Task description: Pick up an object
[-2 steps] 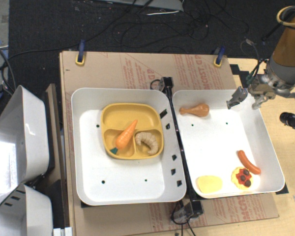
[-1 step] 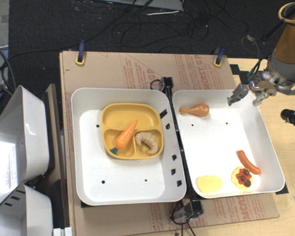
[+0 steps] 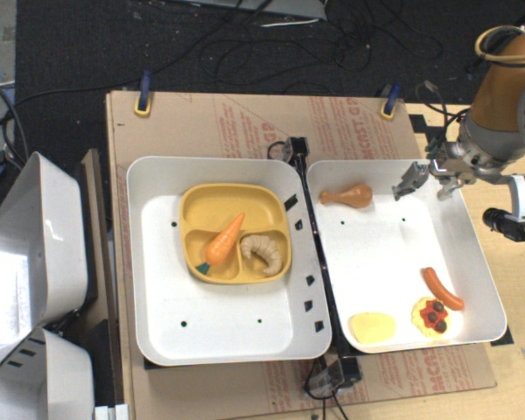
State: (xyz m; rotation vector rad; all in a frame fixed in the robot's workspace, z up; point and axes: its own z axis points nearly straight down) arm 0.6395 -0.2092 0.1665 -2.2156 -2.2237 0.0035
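Observation:
My gripper [image 3: 427, 185] hovers over the far right corner of the right bin [image 3: 394, 252], open, with nothing between its fingers. A brown chicken drumstick [image 3: 348, 197] lies in that bin to the left of the gripper, a short gap away. At the bin's near right lie a red sausage [image 3: 442, 289] and a small yellow pizza slice with dark toppings [image 3: 433, 316]. A pale yellow disc [image 3: 372, 327] rests near the front edge.
The left bin [image 3: 149, 304] bears a yellow divided plate [image 3: 201, 206] with an orange carrot [image 3: 225, 239] and a pale shrimp [image 3: 262, 252] in it. A black divider [image 3: 311, 243] runs between the bins. Grey containers [image 3: 26, 261] stand at the far left.

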